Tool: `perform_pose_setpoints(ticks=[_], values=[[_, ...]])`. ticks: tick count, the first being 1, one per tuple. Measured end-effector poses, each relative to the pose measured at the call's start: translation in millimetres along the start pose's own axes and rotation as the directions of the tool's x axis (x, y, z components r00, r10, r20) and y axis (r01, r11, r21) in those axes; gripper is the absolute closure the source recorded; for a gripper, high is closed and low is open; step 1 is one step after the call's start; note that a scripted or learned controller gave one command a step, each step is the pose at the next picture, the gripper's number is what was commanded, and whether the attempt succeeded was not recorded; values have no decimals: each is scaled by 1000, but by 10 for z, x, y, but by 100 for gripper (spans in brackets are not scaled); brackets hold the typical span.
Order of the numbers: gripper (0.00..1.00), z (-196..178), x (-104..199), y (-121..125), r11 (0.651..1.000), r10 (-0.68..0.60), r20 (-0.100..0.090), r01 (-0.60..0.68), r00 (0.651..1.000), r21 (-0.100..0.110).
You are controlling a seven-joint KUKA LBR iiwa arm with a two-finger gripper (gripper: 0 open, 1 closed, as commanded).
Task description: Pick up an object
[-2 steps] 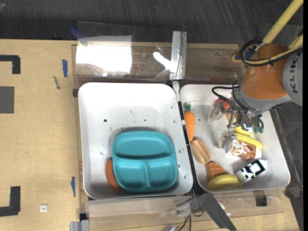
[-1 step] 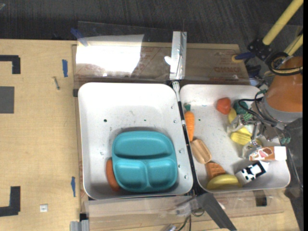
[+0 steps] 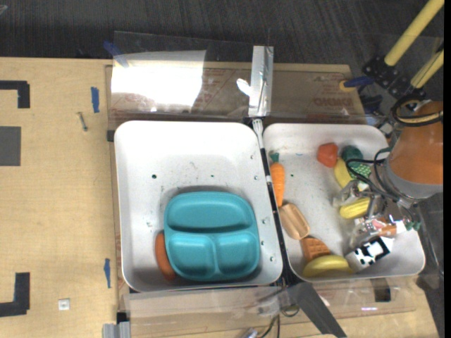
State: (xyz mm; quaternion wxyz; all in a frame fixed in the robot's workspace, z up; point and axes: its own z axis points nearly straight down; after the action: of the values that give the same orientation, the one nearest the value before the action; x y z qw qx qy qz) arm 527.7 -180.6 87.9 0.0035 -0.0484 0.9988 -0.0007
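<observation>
Small yellow plastic toy piece [image 3: 354, 208], lying in the right white bin [image 3: 303, 146] just beside the claw [image 3: 373, 220]: judged light, rigid and smooth, best pinched across its narrow middle. Whether the claw is open or closed cannot be told. An orange toy carrot [image 3: 277, 179] lies along the bin's left wall; a teal divided plate [image 3: 211, 236] occupies the left bin [image 3: 134, 189].

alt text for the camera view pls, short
The end effector is low in the right bin among toy foods: a carrot, a tomato, a banana. The left bin holds a teal divided tray.
</observation>
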Motion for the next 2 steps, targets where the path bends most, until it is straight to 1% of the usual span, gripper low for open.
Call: perform_pose_setpoints(ticks=[1,2], values=[[100,-112,-22,12,1000,-2,4,2,1000,0],[100,-1466,-474,-48,999,41,11,-42,999,4]])
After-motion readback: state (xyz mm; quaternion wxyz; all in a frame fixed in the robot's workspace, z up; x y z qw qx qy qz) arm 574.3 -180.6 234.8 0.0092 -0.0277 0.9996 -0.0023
